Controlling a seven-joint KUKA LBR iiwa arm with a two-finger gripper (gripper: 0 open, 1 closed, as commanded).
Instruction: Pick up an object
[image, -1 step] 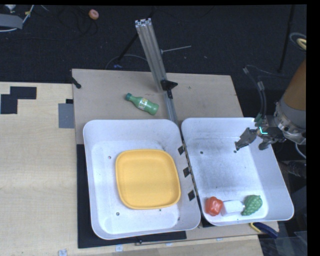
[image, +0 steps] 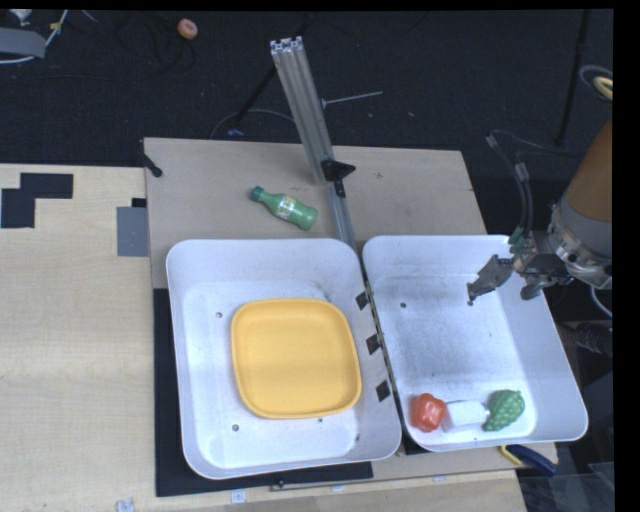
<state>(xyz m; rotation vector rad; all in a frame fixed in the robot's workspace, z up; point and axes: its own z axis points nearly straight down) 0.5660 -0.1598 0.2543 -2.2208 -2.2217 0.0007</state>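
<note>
Two dark fingers of the gripper (image: 508, 277) spread apart at the right of the frame, over the upper part of the right bin (image: 440, 320). Nothing between them. Open, then, and holding nothing. Hanging above bare white floor, with the orange and grey arm (image: 590, 200) reaching in from the right edge behind it.

Well below the gripper, in the lower right of the frame, three small things in a row along the bin's near edge: one red toy tomato (image: 428, 412), one small white block (image: 464, 415), one green bumpy toy (image: 504, 410) (maybe broccoli, hard to say). All close together, the block touching or nearly touching both neighbours. Probably lying there because the bin floor dips toward that edge, though only a guess.

Any of the three good to pick up. None picked yet, so the job looks not yet done. Likely a tricky grab, with the things packed so tight and so near the rim.

Further left, one more white bin (image: 190, 290), side by side with the first. One yellow plate (image: 296, 357) lying flat in its middle, wide and low, hard for two fingers to pinch.

Above the bins, on the tan board (image: 420, 190), one green bottle (image: 285, 207) on its side. Next to it, one slanted metal bar (image: 310, 100) running toward the top of the frame.
</note>
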